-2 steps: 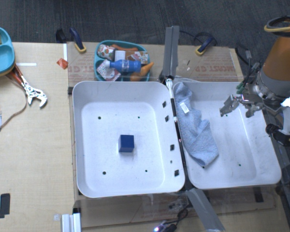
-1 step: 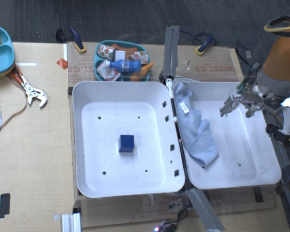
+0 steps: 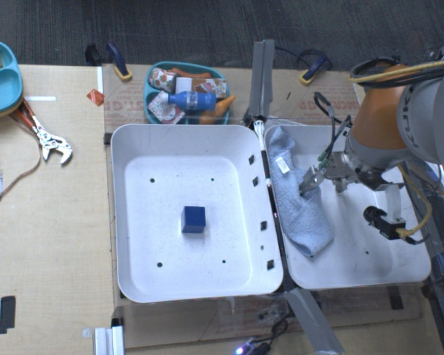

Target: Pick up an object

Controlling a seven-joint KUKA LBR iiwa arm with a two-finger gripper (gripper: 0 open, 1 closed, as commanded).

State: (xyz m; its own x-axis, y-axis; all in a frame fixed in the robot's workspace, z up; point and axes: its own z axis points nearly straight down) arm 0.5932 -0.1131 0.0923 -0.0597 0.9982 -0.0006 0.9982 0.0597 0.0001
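Note:
A small blue cube lies near the middle of the left white bin. A crumpled grey-blue cloth with a white tag lies along the left side of the right bin. My gripper hangs over the right bin, at the cloth's right edge. Its left fingertip is at the cloth's edge and the other stands apart to the right. The gripper is open with nothing between the fingers. The cube is far to its left, across the wall between the bins.
A blue bowl of small packets and a bottle stands behind the left bin. A wrench and a teal tray lie on the bench at far left. Clamps sit along the back edge. A black cable connector hangs by the arm.

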